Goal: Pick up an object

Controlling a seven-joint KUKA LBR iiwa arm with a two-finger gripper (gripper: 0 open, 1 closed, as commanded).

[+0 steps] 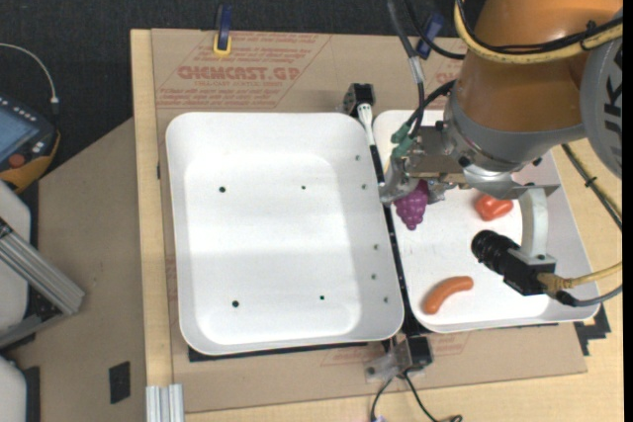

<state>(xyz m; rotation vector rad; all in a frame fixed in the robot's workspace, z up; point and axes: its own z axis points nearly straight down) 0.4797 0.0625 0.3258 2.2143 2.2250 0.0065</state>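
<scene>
Hanging over the far left corner of the right bin (440, 247), the hand (410, 181) sits directly above a purple grape bunch (413, 208). We cannot tell whether the hand is apart or clamped on it. We judge the bunch to be a light moulded toy, probably rubbery and lumpy. A hold across its widest part should therefore bite better than one at the tapering tip. We count three loose things, all in the right bin: one purple grape bunch, one red-orange piece (493, 208) to its right, and one orange sausage-shaped piece (448, 293) nearer. Bins number two, the left bin (188, 212) alongside on the table (148, 212).
</scene>
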